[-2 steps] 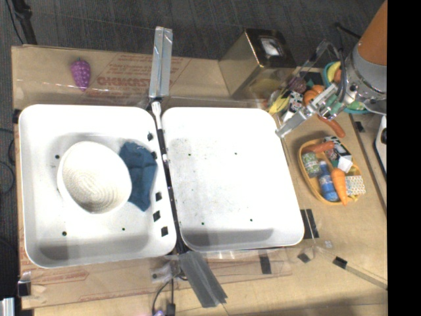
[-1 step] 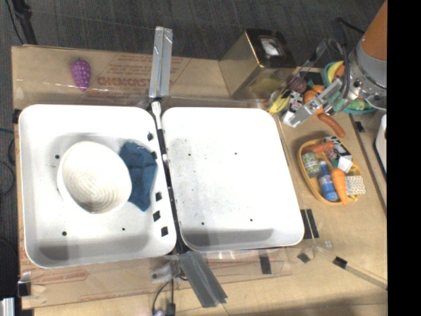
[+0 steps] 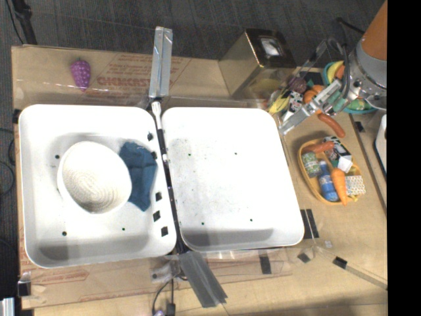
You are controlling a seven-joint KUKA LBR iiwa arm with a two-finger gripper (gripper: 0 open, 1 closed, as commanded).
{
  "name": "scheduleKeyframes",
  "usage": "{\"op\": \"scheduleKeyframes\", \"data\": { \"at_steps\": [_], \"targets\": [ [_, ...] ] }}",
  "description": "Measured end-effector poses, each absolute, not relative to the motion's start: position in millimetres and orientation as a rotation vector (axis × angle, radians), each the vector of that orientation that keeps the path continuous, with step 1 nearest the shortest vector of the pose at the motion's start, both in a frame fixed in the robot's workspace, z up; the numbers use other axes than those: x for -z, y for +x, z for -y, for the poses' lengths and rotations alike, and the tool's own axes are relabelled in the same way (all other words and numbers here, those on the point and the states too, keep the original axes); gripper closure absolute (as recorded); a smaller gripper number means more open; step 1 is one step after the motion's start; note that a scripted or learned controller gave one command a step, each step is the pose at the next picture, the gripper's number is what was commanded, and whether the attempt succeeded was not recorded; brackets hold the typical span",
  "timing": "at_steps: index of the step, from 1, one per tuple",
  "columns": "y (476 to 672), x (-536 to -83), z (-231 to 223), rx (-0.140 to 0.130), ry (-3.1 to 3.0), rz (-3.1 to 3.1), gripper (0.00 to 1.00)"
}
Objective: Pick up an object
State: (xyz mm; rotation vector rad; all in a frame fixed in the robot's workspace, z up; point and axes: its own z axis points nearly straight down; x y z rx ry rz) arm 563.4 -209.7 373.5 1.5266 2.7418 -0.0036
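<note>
In the left bin, a white woven dome-shaped object lies next to a crumpled blue cloth that touches its right side. My gripper hangs off the back right corner of the right bin, outside its rim and above the bench. It points down-left, far from both objects. The arm's orange band is at the upper right.
A yellow bowl of small toys sits on the bench right of the right bin. More toys are piled behind the gripper, beside a brown box. A purple grape-like toy lies beyond the left bin. A metal bar rises between the bins.
</note>
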Motion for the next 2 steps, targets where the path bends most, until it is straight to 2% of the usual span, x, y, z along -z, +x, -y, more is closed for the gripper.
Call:
{"op": "scheduleKeyframes", "data": {
  "at_steps": [1, 2],
  "targets": [
    [525.7, -383.1, 210.1, 0.002, 1.016, -2.973, 0.0],
    [572.7, -444.0, 210.4, 0.004, 1.313, -2.848, 0.0]
  ]
}}
